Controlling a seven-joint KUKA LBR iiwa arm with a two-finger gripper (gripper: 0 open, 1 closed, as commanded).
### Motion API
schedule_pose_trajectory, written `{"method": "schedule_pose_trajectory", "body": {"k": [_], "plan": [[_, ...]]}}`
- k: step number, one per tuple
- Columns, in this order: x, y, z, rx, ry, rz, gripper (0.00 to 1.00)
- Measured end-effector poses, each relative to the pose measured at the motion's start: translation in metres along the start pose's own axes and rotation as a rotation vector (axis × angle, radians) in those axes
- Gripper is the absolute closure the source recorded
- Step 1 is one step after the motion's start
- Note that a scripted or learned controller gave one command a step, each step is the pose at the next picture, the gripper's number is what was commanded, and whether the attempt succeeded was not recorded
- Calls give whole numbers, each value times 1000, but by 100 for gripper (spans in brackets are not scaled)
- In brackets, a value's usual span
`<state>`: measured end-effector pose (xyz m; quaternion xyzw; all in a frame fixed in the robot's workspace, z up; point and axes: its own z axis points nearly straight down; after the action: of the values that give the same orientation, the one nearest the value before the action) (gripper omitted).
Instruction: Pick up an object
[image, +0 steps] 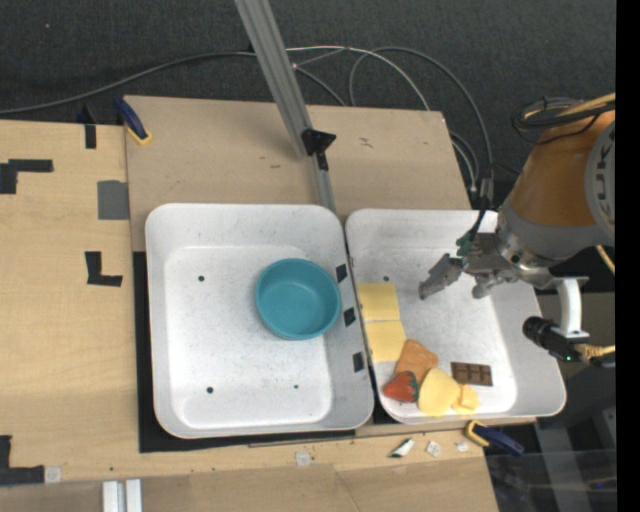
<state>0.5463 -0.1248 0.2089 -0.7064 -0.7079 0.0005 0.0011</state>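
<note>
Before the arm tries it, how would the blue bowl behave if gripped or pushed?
The blue bowl looks rigid and probably light, like plastic. Sitting upright on the left bin's flat floor, it would likely slide rather than tip. Its round rim may slip.

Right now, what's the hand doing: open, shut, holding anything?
Hand: open, fingers spread, nothing between them; it is over the right bin, apart from the food items at its lower end.

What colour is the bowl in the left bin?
Teal-blue round bowl, seen in the camera view.
</note>
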Motion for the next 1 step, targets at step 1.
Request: {"method": "schedule_pose_trajectory", "body": {"k": [1], "plan": [[0, 0, 0, 0, 0, 0, 0]]}}
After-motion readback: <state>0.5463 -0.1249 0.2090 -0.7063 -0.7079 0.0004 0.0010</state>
